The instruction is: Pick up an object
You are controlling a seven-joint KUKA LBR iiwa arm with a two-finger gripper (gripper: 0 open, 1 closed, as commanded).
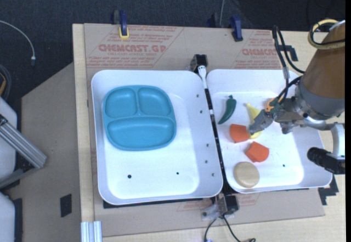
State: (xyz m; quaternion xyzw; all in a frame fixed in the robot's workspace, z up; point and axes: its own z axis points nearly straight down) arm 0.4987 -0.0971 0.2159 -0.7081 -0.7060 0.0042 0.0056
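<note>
- The claw [258, 125] is down low in the right bin [285, 172], near the middle of it.
- I cannot tell if the claw is spread or pressed together.
- Its tip is just beside an orange block [239, 133] and touches or covers a small yellow piece [252, 110].
- Another orange block [257, 152] and a tan round thing [246, 174] lie nearer the front edge of the worktop.
- A green pepper [227, 110] lies by the bin's left wall.
- I think this is the grabbing step. Next the claw must pinch one thing and lift.

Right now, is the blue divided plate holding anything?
Empty. The blue plate lies flat in the left bin, and all three of its compartments show bare blue.
</note>
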